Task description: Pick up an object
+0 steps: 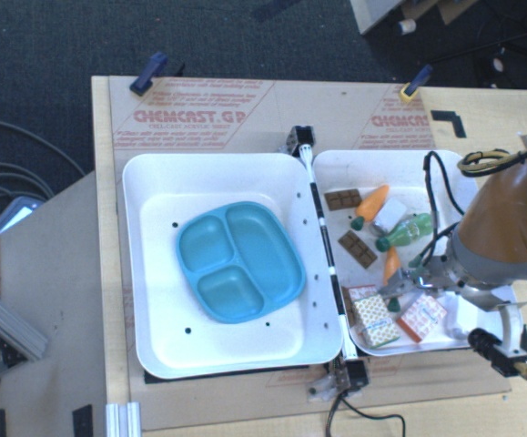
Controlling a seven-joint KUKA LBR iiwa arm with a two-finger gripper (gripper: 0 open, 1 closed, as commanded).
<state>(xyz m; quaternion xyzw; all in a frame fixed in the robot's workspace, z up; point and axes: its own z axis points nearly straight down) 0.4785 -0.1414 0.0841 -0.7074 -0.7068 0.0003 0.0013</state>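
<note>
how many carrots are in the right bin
2. One carrot lies near the far side of the right bin, beside a chocolate bar. The other is mid-bin, by the arm, which may hide more.

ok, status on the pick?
Arm over right bin. Hand down among carrots, chocolate bars, green bottle; nothing visibly held. Blue tray alone in left bin.

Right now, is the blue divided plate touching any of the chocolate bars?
Apart. The camera view shows the blue plate in the left bin; chocolate bars lie across the divider.
</note>
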